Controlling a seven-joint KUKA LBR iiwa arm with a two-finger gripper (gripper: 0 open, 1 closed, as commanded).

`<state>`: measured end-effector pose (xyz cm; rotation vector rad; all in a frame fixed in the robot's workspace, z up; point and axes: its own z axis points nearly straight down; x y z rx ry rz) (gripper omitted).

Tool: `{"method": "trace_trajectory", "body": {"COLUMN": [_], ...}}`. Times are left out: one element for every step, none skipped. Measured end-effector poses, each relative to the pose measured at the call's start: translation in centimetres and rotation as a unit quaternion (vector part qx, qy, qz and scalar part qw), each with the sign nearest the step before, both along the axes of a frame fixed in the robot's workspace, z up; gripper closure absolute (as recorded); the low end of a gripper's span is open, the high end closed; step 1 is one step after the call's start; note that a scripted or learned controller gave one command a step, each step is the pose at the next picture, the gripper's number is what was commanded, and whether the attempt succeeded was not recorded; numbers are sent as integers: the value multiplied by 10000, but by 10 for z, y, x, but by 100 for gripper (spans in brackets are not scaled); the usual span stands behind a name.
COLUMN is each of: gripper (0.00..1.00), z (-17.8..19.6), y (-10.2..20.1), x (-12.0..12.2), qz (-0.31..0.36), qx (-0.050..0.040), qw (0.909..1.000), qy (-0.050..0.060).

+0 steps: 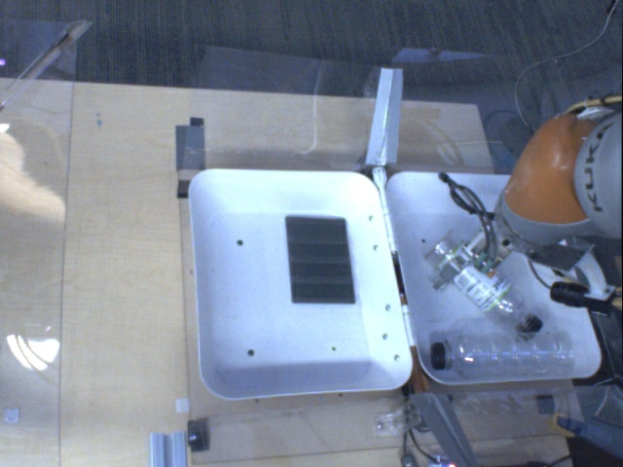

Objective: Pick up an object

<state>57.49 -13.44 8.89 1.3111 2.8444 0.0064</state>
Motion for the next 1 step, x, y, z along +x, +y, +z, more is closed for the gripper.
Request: {"method": "trace_trajectory", "body": {"gripper": [100], "z": [9], "y": [0], "x": [2], "qz": [0], "qx": [7], "qw": [10000], "qy": [-23]}}
